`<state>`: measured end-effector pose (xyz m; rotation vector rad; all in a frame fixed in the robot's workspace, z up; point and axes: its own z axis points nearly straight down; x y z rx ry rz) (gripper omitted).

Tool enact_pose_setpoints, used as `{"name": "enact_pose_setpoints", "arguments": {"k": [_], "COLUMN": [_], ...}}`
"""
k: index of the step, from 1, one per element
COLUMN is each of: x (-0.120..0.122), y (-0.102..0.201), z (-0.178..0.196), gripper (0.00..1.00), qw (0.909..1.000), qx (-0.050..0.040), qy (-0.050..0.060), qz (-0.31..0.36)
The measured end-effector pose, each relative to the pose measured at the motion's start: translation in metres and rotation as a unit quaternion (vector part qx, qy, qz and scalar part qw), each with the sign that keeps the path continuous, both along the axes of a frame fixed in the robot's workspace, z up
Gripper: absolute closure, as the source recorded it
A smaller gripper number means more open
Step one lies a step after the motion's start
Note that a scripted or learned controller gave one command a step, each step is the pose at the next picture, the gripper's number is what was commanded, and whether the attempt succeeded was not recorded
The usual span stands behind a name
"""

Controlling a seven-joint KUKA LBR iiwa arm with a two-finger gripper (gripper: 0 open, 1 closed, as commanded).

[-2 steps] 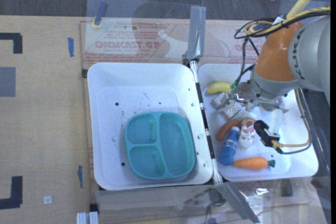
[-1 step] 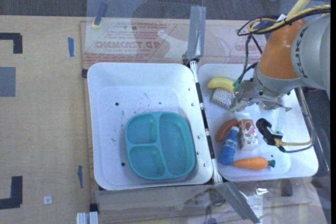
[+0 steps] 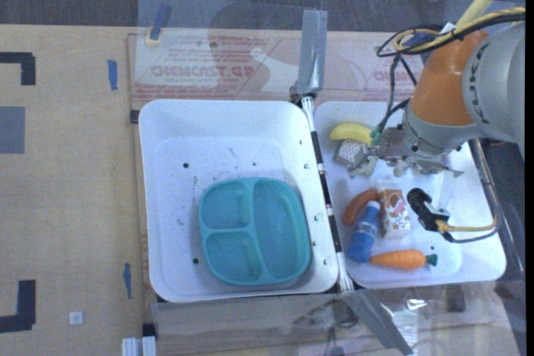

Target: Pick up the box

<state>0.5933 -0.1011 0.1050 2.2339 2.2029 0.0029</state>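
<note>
Nearest the camera, an orange carrot (image 3: 400, 259) with a green stub lies crosswise at the front of the right bin (image 3: 471, 250). Just behind it to the left, a blue bottle (image 3: 363, 236) lies along the bin's left side, its white top touching a reddish sausage (image 3: 359, 203). The box (image 3: 394, 211), a small carton printed in white, red and brown, lies in the middle of this bin, just beside the bottle and sausage on their right. The hand (image 3: 399, 164) hangs just behind the box, low over the bin floor, beneath the grey arm (image 3: 450, 87) and its orange band; I cannot tell whether it is wide or narrow, and the box is not in its grasp. Further back lie a crumpled patterned packet (image 3: 352, 152) and a yellow banana (image 3: 350, 132). On the wooden tabletop (image 3: 67, 179), the left bin (image 3: 167, 137) carries a teal divided plate (image 3: 253, 231) toward its front.
</note>
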Motion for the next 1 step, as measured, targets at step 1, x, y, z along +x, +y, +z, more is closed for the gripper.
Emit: {"name": "enact_pose_setpoints", "arguments": {"k": [1], "x": [-0.0408], "y": [0.0075], "z": [-0.0166], "gripper": [0.00], "qw": [0.9995], "qx": [0.0011], "qy": [-0.002], "qz": [0.030]}}
